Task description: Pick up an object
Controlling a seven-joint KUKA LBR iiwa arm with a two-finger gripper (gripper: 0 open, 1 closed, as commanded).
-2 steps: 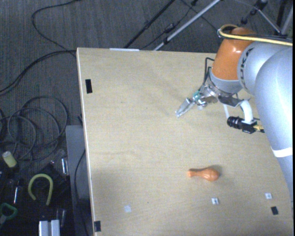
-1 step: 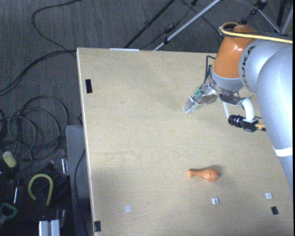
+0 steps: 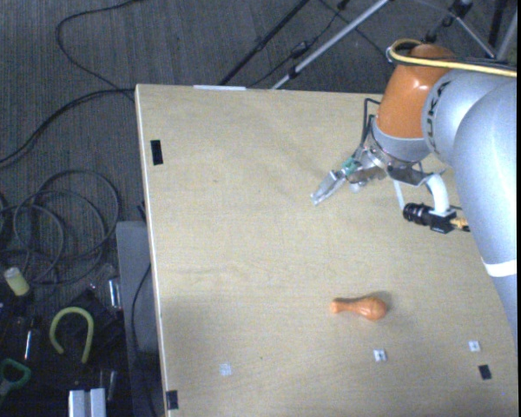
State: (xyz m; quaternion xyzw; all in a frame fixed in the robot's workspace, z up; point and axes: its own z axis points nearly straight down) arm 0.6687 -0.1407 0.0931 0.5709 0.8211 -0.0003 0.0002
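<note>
Orange and pear-shaped, a small gourd-like object (image 3: 361, 307) lies on its side on the pale wooden desk (image 3: 243, 233), toward the near edge, its narrow neck pointing left and its rounded bulb to the right. It sits alone on the bare surface, well apart from the arm. The grey arm (image 3: 486, 163) with its orange band (image 3: 412, 94) reaches in from the right at the far side of the desk, and its gripper (image 3: 326, 189) points down and to the left, with its jaws low over the wood. They look slender and close together at the tip, but whether they are pressed together or slightly spread I cannot tell; nothing shows between them. A black connector (image 3: 430, 216) hangs by the wrist. Small black markers (image 3: 157, 152) dot the desk's edges. Cables (image 3: 61, 224) loop over the dark carpet on the left.
</note>
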